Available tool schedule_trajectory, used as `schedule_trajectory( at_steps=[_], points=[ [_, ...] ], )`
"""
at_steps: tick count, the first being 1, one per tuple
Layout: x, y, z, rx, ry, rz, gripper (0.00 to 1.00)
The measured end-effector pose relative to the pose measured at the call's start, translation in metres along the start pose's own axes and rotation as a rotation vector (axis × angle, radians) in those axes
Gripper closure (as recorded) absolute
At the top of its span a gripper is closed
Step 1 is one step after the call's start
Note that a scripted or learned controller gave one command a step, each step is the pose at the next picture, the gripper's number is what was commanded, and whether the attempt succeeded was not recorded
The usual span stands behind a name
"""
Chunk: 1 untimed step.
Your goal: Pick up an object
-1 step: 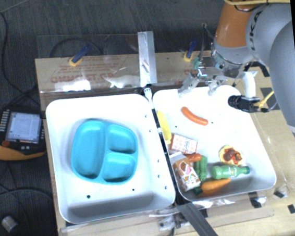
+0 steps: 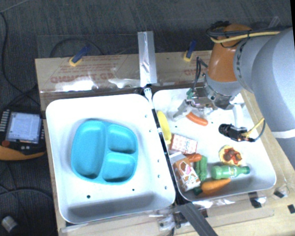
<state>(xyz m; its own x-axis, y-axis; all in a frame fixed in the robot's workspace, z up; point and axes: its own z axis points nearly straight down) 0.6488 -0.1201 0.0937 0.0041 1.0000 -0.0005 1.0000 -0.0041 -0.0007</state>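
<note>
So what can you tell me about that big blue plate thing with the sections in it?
The blue plastic divided tray lies flat, right way up, in the left white bin, which holds it. It looks smooth and glossy, with rounded corners. Raised ridges split it into three hollows: a long one on its left side and two smaller ones on its right. It sits slightly turned, roughly mid-bin. The hollows hold nothing, and the grey arm's gripper is over in the other bin.

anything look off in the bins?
Nothing spilled or damaged. The blue tray sits askew in the left bin; the right bin holds a jumble of toy food, green bottle lying flat.
</note>
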Motion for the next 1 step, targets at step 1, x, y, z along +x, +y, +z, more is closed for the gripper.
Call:
schedule_trajectory(
  at_steps=[1],
  points=[
    [0.0, -0.0001, 0.0001, 0.0, 0.0, 0.0, 0.0]
  ],
)
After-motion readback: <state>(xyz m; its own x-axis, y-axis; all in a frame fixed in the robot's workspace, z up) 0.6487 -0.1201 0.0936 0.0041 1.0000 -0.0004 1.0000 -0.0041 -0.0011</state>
